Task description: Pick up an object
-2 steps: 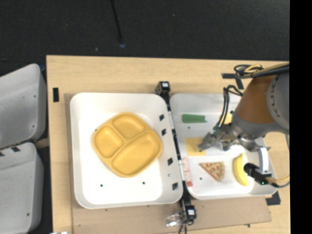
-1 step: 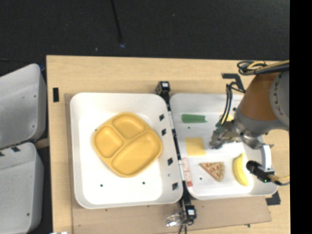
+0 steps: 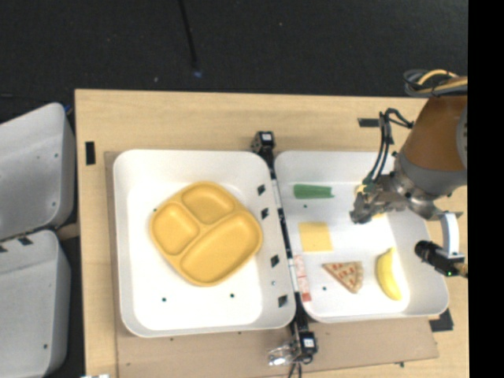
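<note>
- A yellow plastic plate with three compartments (image 3: pixel 206 232) is seen lying in the left shallow white bin (image 3: pixel 134 290)
- The pale wooden bench top (image 3: pixel 197 120) is seen under both bins
- Two white panels (image 3: pixel 31 235) are seen at the left edge

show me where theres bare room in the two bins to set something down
Left bin: bare strips around the yellow plate, widest along the near edge. Right bin: crowded, with green block, cheese, pizza slice, banana and gripper.

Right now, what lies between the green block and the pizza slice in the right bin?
The yellow cheese slice lies between the green block and the pizza slice, per the camera view.
</note>
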{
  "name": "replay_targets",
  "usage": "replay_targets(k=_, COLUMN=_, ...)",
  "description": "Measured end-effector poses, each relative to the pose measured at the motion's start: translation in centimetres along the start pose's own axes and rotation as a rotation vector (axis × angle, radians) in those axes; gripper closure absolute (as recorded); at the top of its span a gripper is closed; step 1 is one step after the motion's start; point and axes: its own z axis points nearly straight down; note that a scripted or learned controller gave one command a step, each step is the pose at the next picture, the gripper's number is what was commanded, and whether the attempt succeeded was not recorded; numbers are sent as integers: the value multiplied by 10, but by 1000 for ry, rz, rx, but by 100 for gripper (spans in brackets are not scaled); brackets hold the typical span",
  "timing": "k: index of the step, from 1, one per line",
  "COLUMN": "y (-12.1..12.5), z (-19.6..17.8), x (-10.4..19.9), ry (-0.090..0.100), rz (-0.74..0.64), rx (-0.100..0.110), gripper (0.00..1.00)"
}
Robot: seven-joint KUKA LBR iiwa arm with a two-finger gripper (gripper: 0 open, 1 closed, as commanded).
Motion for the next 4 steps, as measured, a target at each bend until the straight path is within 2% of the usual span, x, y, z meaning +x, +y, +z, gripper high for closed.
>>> replay_targets(k=1, y=10, z=-53, x=5, ry=0, rz=-1, rx=-1, gripper=100)
replay_targets(k=2, y=11, z=-64, x=4, ry=1, rz=-2, rx=4, gripper=100)
replay_targets(k=3, y=16, z=-53, x=54, ry=2, rz=-4, rx=6, gripper=100)
replay_targets(k=4, y=26, z=-64, x=104, ry=3, rz=-5, rx=5, gripper=100)
